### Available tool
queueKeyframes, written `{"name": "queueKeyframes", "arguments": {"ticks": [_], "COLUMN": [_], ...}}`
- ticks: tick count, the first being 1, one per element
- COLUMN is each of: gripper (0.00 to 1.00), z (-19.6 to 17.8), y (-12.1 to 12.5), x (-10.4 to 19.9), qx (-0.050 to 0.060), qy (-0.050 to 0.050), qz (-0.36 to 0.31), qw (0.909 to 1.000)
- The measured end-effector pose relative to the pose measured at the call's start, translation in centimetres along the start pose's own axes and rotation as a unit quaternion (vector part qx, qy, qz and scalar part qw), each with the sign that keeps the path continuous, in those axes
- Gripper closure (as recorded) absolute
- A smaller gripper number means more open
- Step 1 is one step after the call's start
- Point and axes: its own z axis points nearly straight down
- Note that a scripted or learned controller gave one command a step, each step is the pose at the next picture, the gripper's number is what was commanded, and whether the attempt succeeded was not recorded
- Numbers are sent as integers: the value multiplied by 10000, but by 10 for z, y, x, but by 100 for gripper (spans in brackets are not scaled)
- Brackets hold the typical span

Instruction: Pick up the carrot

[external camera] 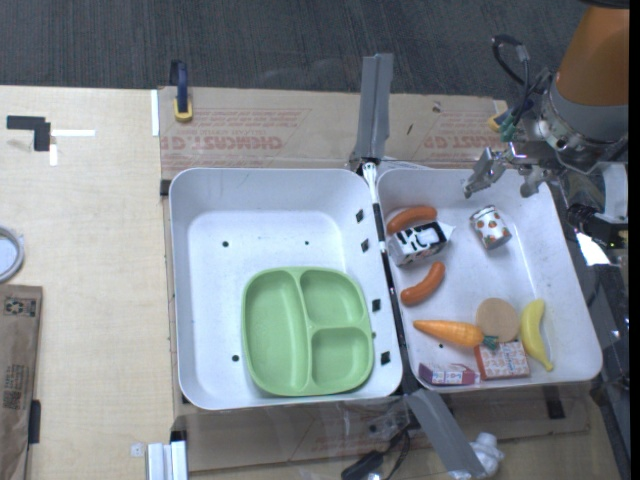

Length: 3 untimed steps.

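Camera view
Arm: the grey arm with its orange band is reaching in from the upper right and hanging over the far right corner of the right bin (570, 268).
Gripper: the gripper (508, 175) is hovering above the bin's far rim, its two fingers standing apart with nothing between them.
Carrot: the carrot (450, 332) is lying flat on the floor of the right bin, toward the near side, its thin tip pointing left and its green end touching the tan round cookie (497, 319); it is sitting well apart from the gripper.
Right bin, other contents: a small spotted can (490, 227) is resting just below the gripper; two sausages are lying to the left, one (411, 217) near the far side and one (423, 282) toward the middle, with a black-and-white carton (418, 242) sitting between them; a banana (535, 333) is lying along the right wall; a red box (502, 360) and a small pink packet (449, 374) are lying at the near edge.
Left bin: the left bin (200, 268) is holding a green divided plate (307, 330) with three compartments, sitting toward the near right.
Surface: both bins are sitting side by side on a cardboard sheet (270, 126) over a pale wooden bench (80, 228); a roll of tape (6, 255) is lying at the left edge.
Room: dark carpet (250, 18) is showing beyond the bench.
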Motion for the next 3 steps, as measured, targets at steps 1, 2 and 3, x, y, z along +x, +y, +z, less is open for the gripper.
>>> {"name": "queueKeyframes", "arguments": {"ticks": [1, 2, 3], "gripper": [0, 0, 0], "z": [82, 167, 147], "y": [-83, -137, -69], "x": [18, 13, -35], "qx": [11, 8, -20], "qy": [3, 10, -3], "qz": [248, -599, -1851], "qw": [9997, 9982, 9827]}}
